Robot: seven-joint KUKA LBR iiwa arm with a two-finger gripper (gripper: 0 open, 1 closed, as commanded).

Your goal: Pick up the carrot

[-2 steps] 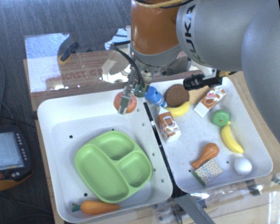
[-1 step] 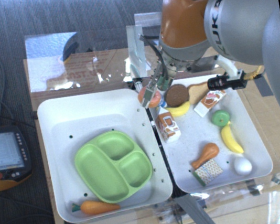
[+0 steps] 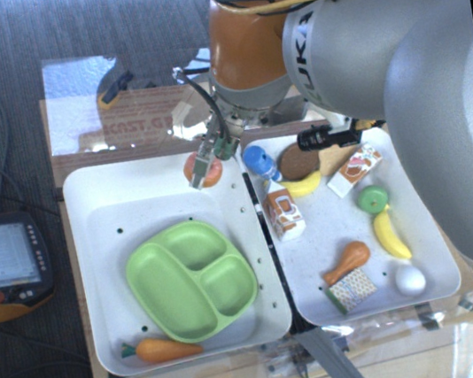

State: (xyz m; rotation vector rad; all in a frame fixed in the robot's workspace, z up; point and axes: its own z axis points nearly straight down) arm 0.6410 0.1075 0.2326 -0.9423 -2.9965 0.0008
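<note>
In the camera view we read "KUKA" lettering [image 3: 303,47] on the grey arm [image 3: 393,50]; the carton [image 3: 284,213] label is illegible. The carrot [image 3: 163,350] lies in the left bin [image 3: 90,253] at 7 o'clock, just beside the green divided plate [image 3: 193,280]. The gripper [image 3: 213,153] hangs at 12 o'clock over an orange-red item [image 3: 205,173]; we cannot tell its finger opening. The right bin [image 3: 432,232] holds bananas [image 3: 392,236].
</note>
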